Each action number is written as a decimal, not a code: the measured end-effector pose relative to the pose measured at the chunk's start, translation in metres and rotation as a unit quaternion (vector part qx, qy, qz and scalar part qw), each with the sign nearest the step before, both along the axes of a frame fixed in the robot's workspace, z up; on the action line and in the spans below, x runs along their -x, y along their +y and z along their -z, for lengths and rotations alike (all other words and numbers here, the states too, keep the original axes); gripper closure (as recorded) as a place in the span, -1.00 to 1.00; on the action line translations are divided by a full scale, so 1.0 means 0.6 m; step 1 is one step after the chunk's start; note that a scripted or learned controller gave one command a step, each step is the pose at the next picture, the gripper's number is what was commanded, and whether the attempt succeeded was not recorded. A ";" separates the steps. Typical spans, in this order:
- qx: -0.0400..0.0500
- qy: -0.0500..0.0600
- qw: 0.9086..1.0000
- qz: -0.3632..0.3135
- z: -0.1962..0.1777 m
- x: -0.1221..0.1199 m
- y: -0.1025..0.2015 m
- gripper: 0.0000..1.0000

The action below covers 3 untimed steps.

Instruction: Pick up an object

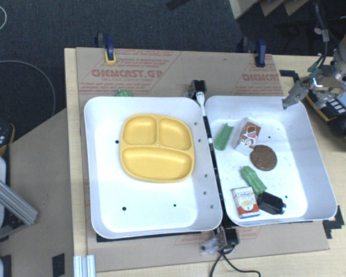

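Note:
The right bin (311,154) holds several small items: a green pod (223,136), a white and red carton (248,136), a brown round disc (263,157), a green pickle-like piece (253,179), a small red and white box (245,202) and a black block (271,203). My gripper (296,94) hangs over the bin's far right corner, well away from all of them. Nothing is seen in its grasp.
The left bin (104,189) carries a yellow divided plate (157,148). A black divider strip (206,133) runs between the bins. Two blue clamps (109,46) (260,53) grip the board's far edge. Cables and equipment sit at the right.

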<state>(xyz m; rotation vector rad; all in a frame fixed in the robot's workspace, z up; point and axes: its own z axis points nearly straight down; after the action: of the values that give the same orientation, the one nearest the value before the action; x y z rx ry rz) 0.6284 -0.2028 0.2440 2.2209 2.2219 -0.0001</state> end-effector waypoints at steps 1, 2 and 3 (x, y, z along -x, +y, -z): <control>0.005 -0.011 1.000 -0.001 -0.274 -0.056 -0.037 -1.00; 0.003 -0.004 1.000 -0.002 -0.275 -0.055 -0.034 1.00; 0.000 -0.007 1.000 -0.006 -0.426 -0.049 0.143 1.00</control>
<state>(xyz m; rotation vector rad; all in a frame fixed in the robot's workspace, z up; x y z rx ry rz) 0.6578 -0.1172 0.4999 2.2007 2.2274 0.0159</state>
